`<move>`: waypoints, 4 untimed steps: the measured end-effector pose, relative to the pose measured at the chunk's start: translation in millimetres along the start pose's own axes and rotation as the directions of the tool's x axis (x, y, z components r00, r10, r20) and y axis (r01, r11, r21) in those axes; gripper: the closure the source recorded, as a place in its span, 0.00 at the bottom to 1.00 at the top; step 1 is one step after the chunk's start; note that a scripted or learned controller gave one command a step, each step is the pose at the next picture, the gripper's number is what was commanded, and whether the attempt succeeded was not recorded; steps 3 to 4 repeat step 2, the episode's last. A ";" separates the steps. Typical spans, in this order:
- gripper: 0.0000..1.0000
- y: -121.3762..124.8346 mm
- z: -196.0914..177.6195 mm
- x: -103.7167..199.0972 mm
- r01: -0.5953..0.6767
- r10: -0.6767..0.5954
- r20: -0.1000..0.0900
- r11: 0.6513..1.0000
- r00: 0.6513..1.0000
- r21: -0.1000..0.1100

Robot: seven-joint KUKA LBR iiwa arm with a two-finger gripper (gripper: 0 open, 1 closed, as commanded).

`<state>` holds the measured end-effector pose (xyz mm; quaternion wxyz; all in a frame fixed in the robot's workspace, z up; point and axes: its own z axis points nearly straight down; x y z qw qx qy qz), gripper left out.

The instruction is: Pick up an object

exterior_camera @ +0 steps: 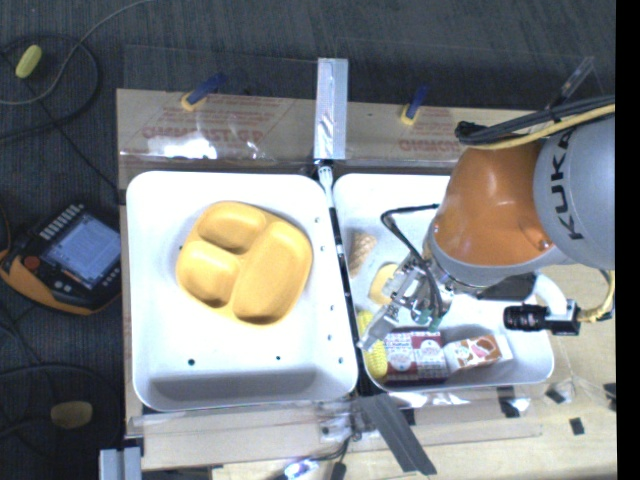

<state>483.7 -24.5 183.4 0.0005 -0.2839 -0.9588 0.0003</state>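
Observation:
A large yellow divided plate (243, 260) lies in the left bin (160, 368). In the right bin (535, 368) a red and white food box (442, 356) lies along the front wall, with a yellow corn cob (374, 353) at its left end. A small waffle-patterned tan piece (363, 244) sits near the bin's left wall, and a yellow item (381, 286) lies just left of the gripper. My gripper (412, 303) hangs low over the right bin's middle, just above the box. The orange wrist covers the bin's back half.
A metal strip (331, 108) stands behind the two bins. A handheld pendant (65, 258) lies on the floor at the left. Cables run over the arm at the upper right and across the floor at the upper left.

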 end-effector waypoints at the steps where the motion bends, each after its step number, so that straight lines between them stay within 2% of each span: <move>1: 0.00 -13.2 -0.4 -74.0 0.016 -0.016 0.003 1.000 1.000 -0.001; 2: 0.00 -4.5 -0.2 -49.8 -0.076 0.076 0.000 0.997 0.997 -0.003; 4: 0.00 -4.5 -0.2 -49.8 -0.076 0.076 0.000 0.997 0.997 -0.003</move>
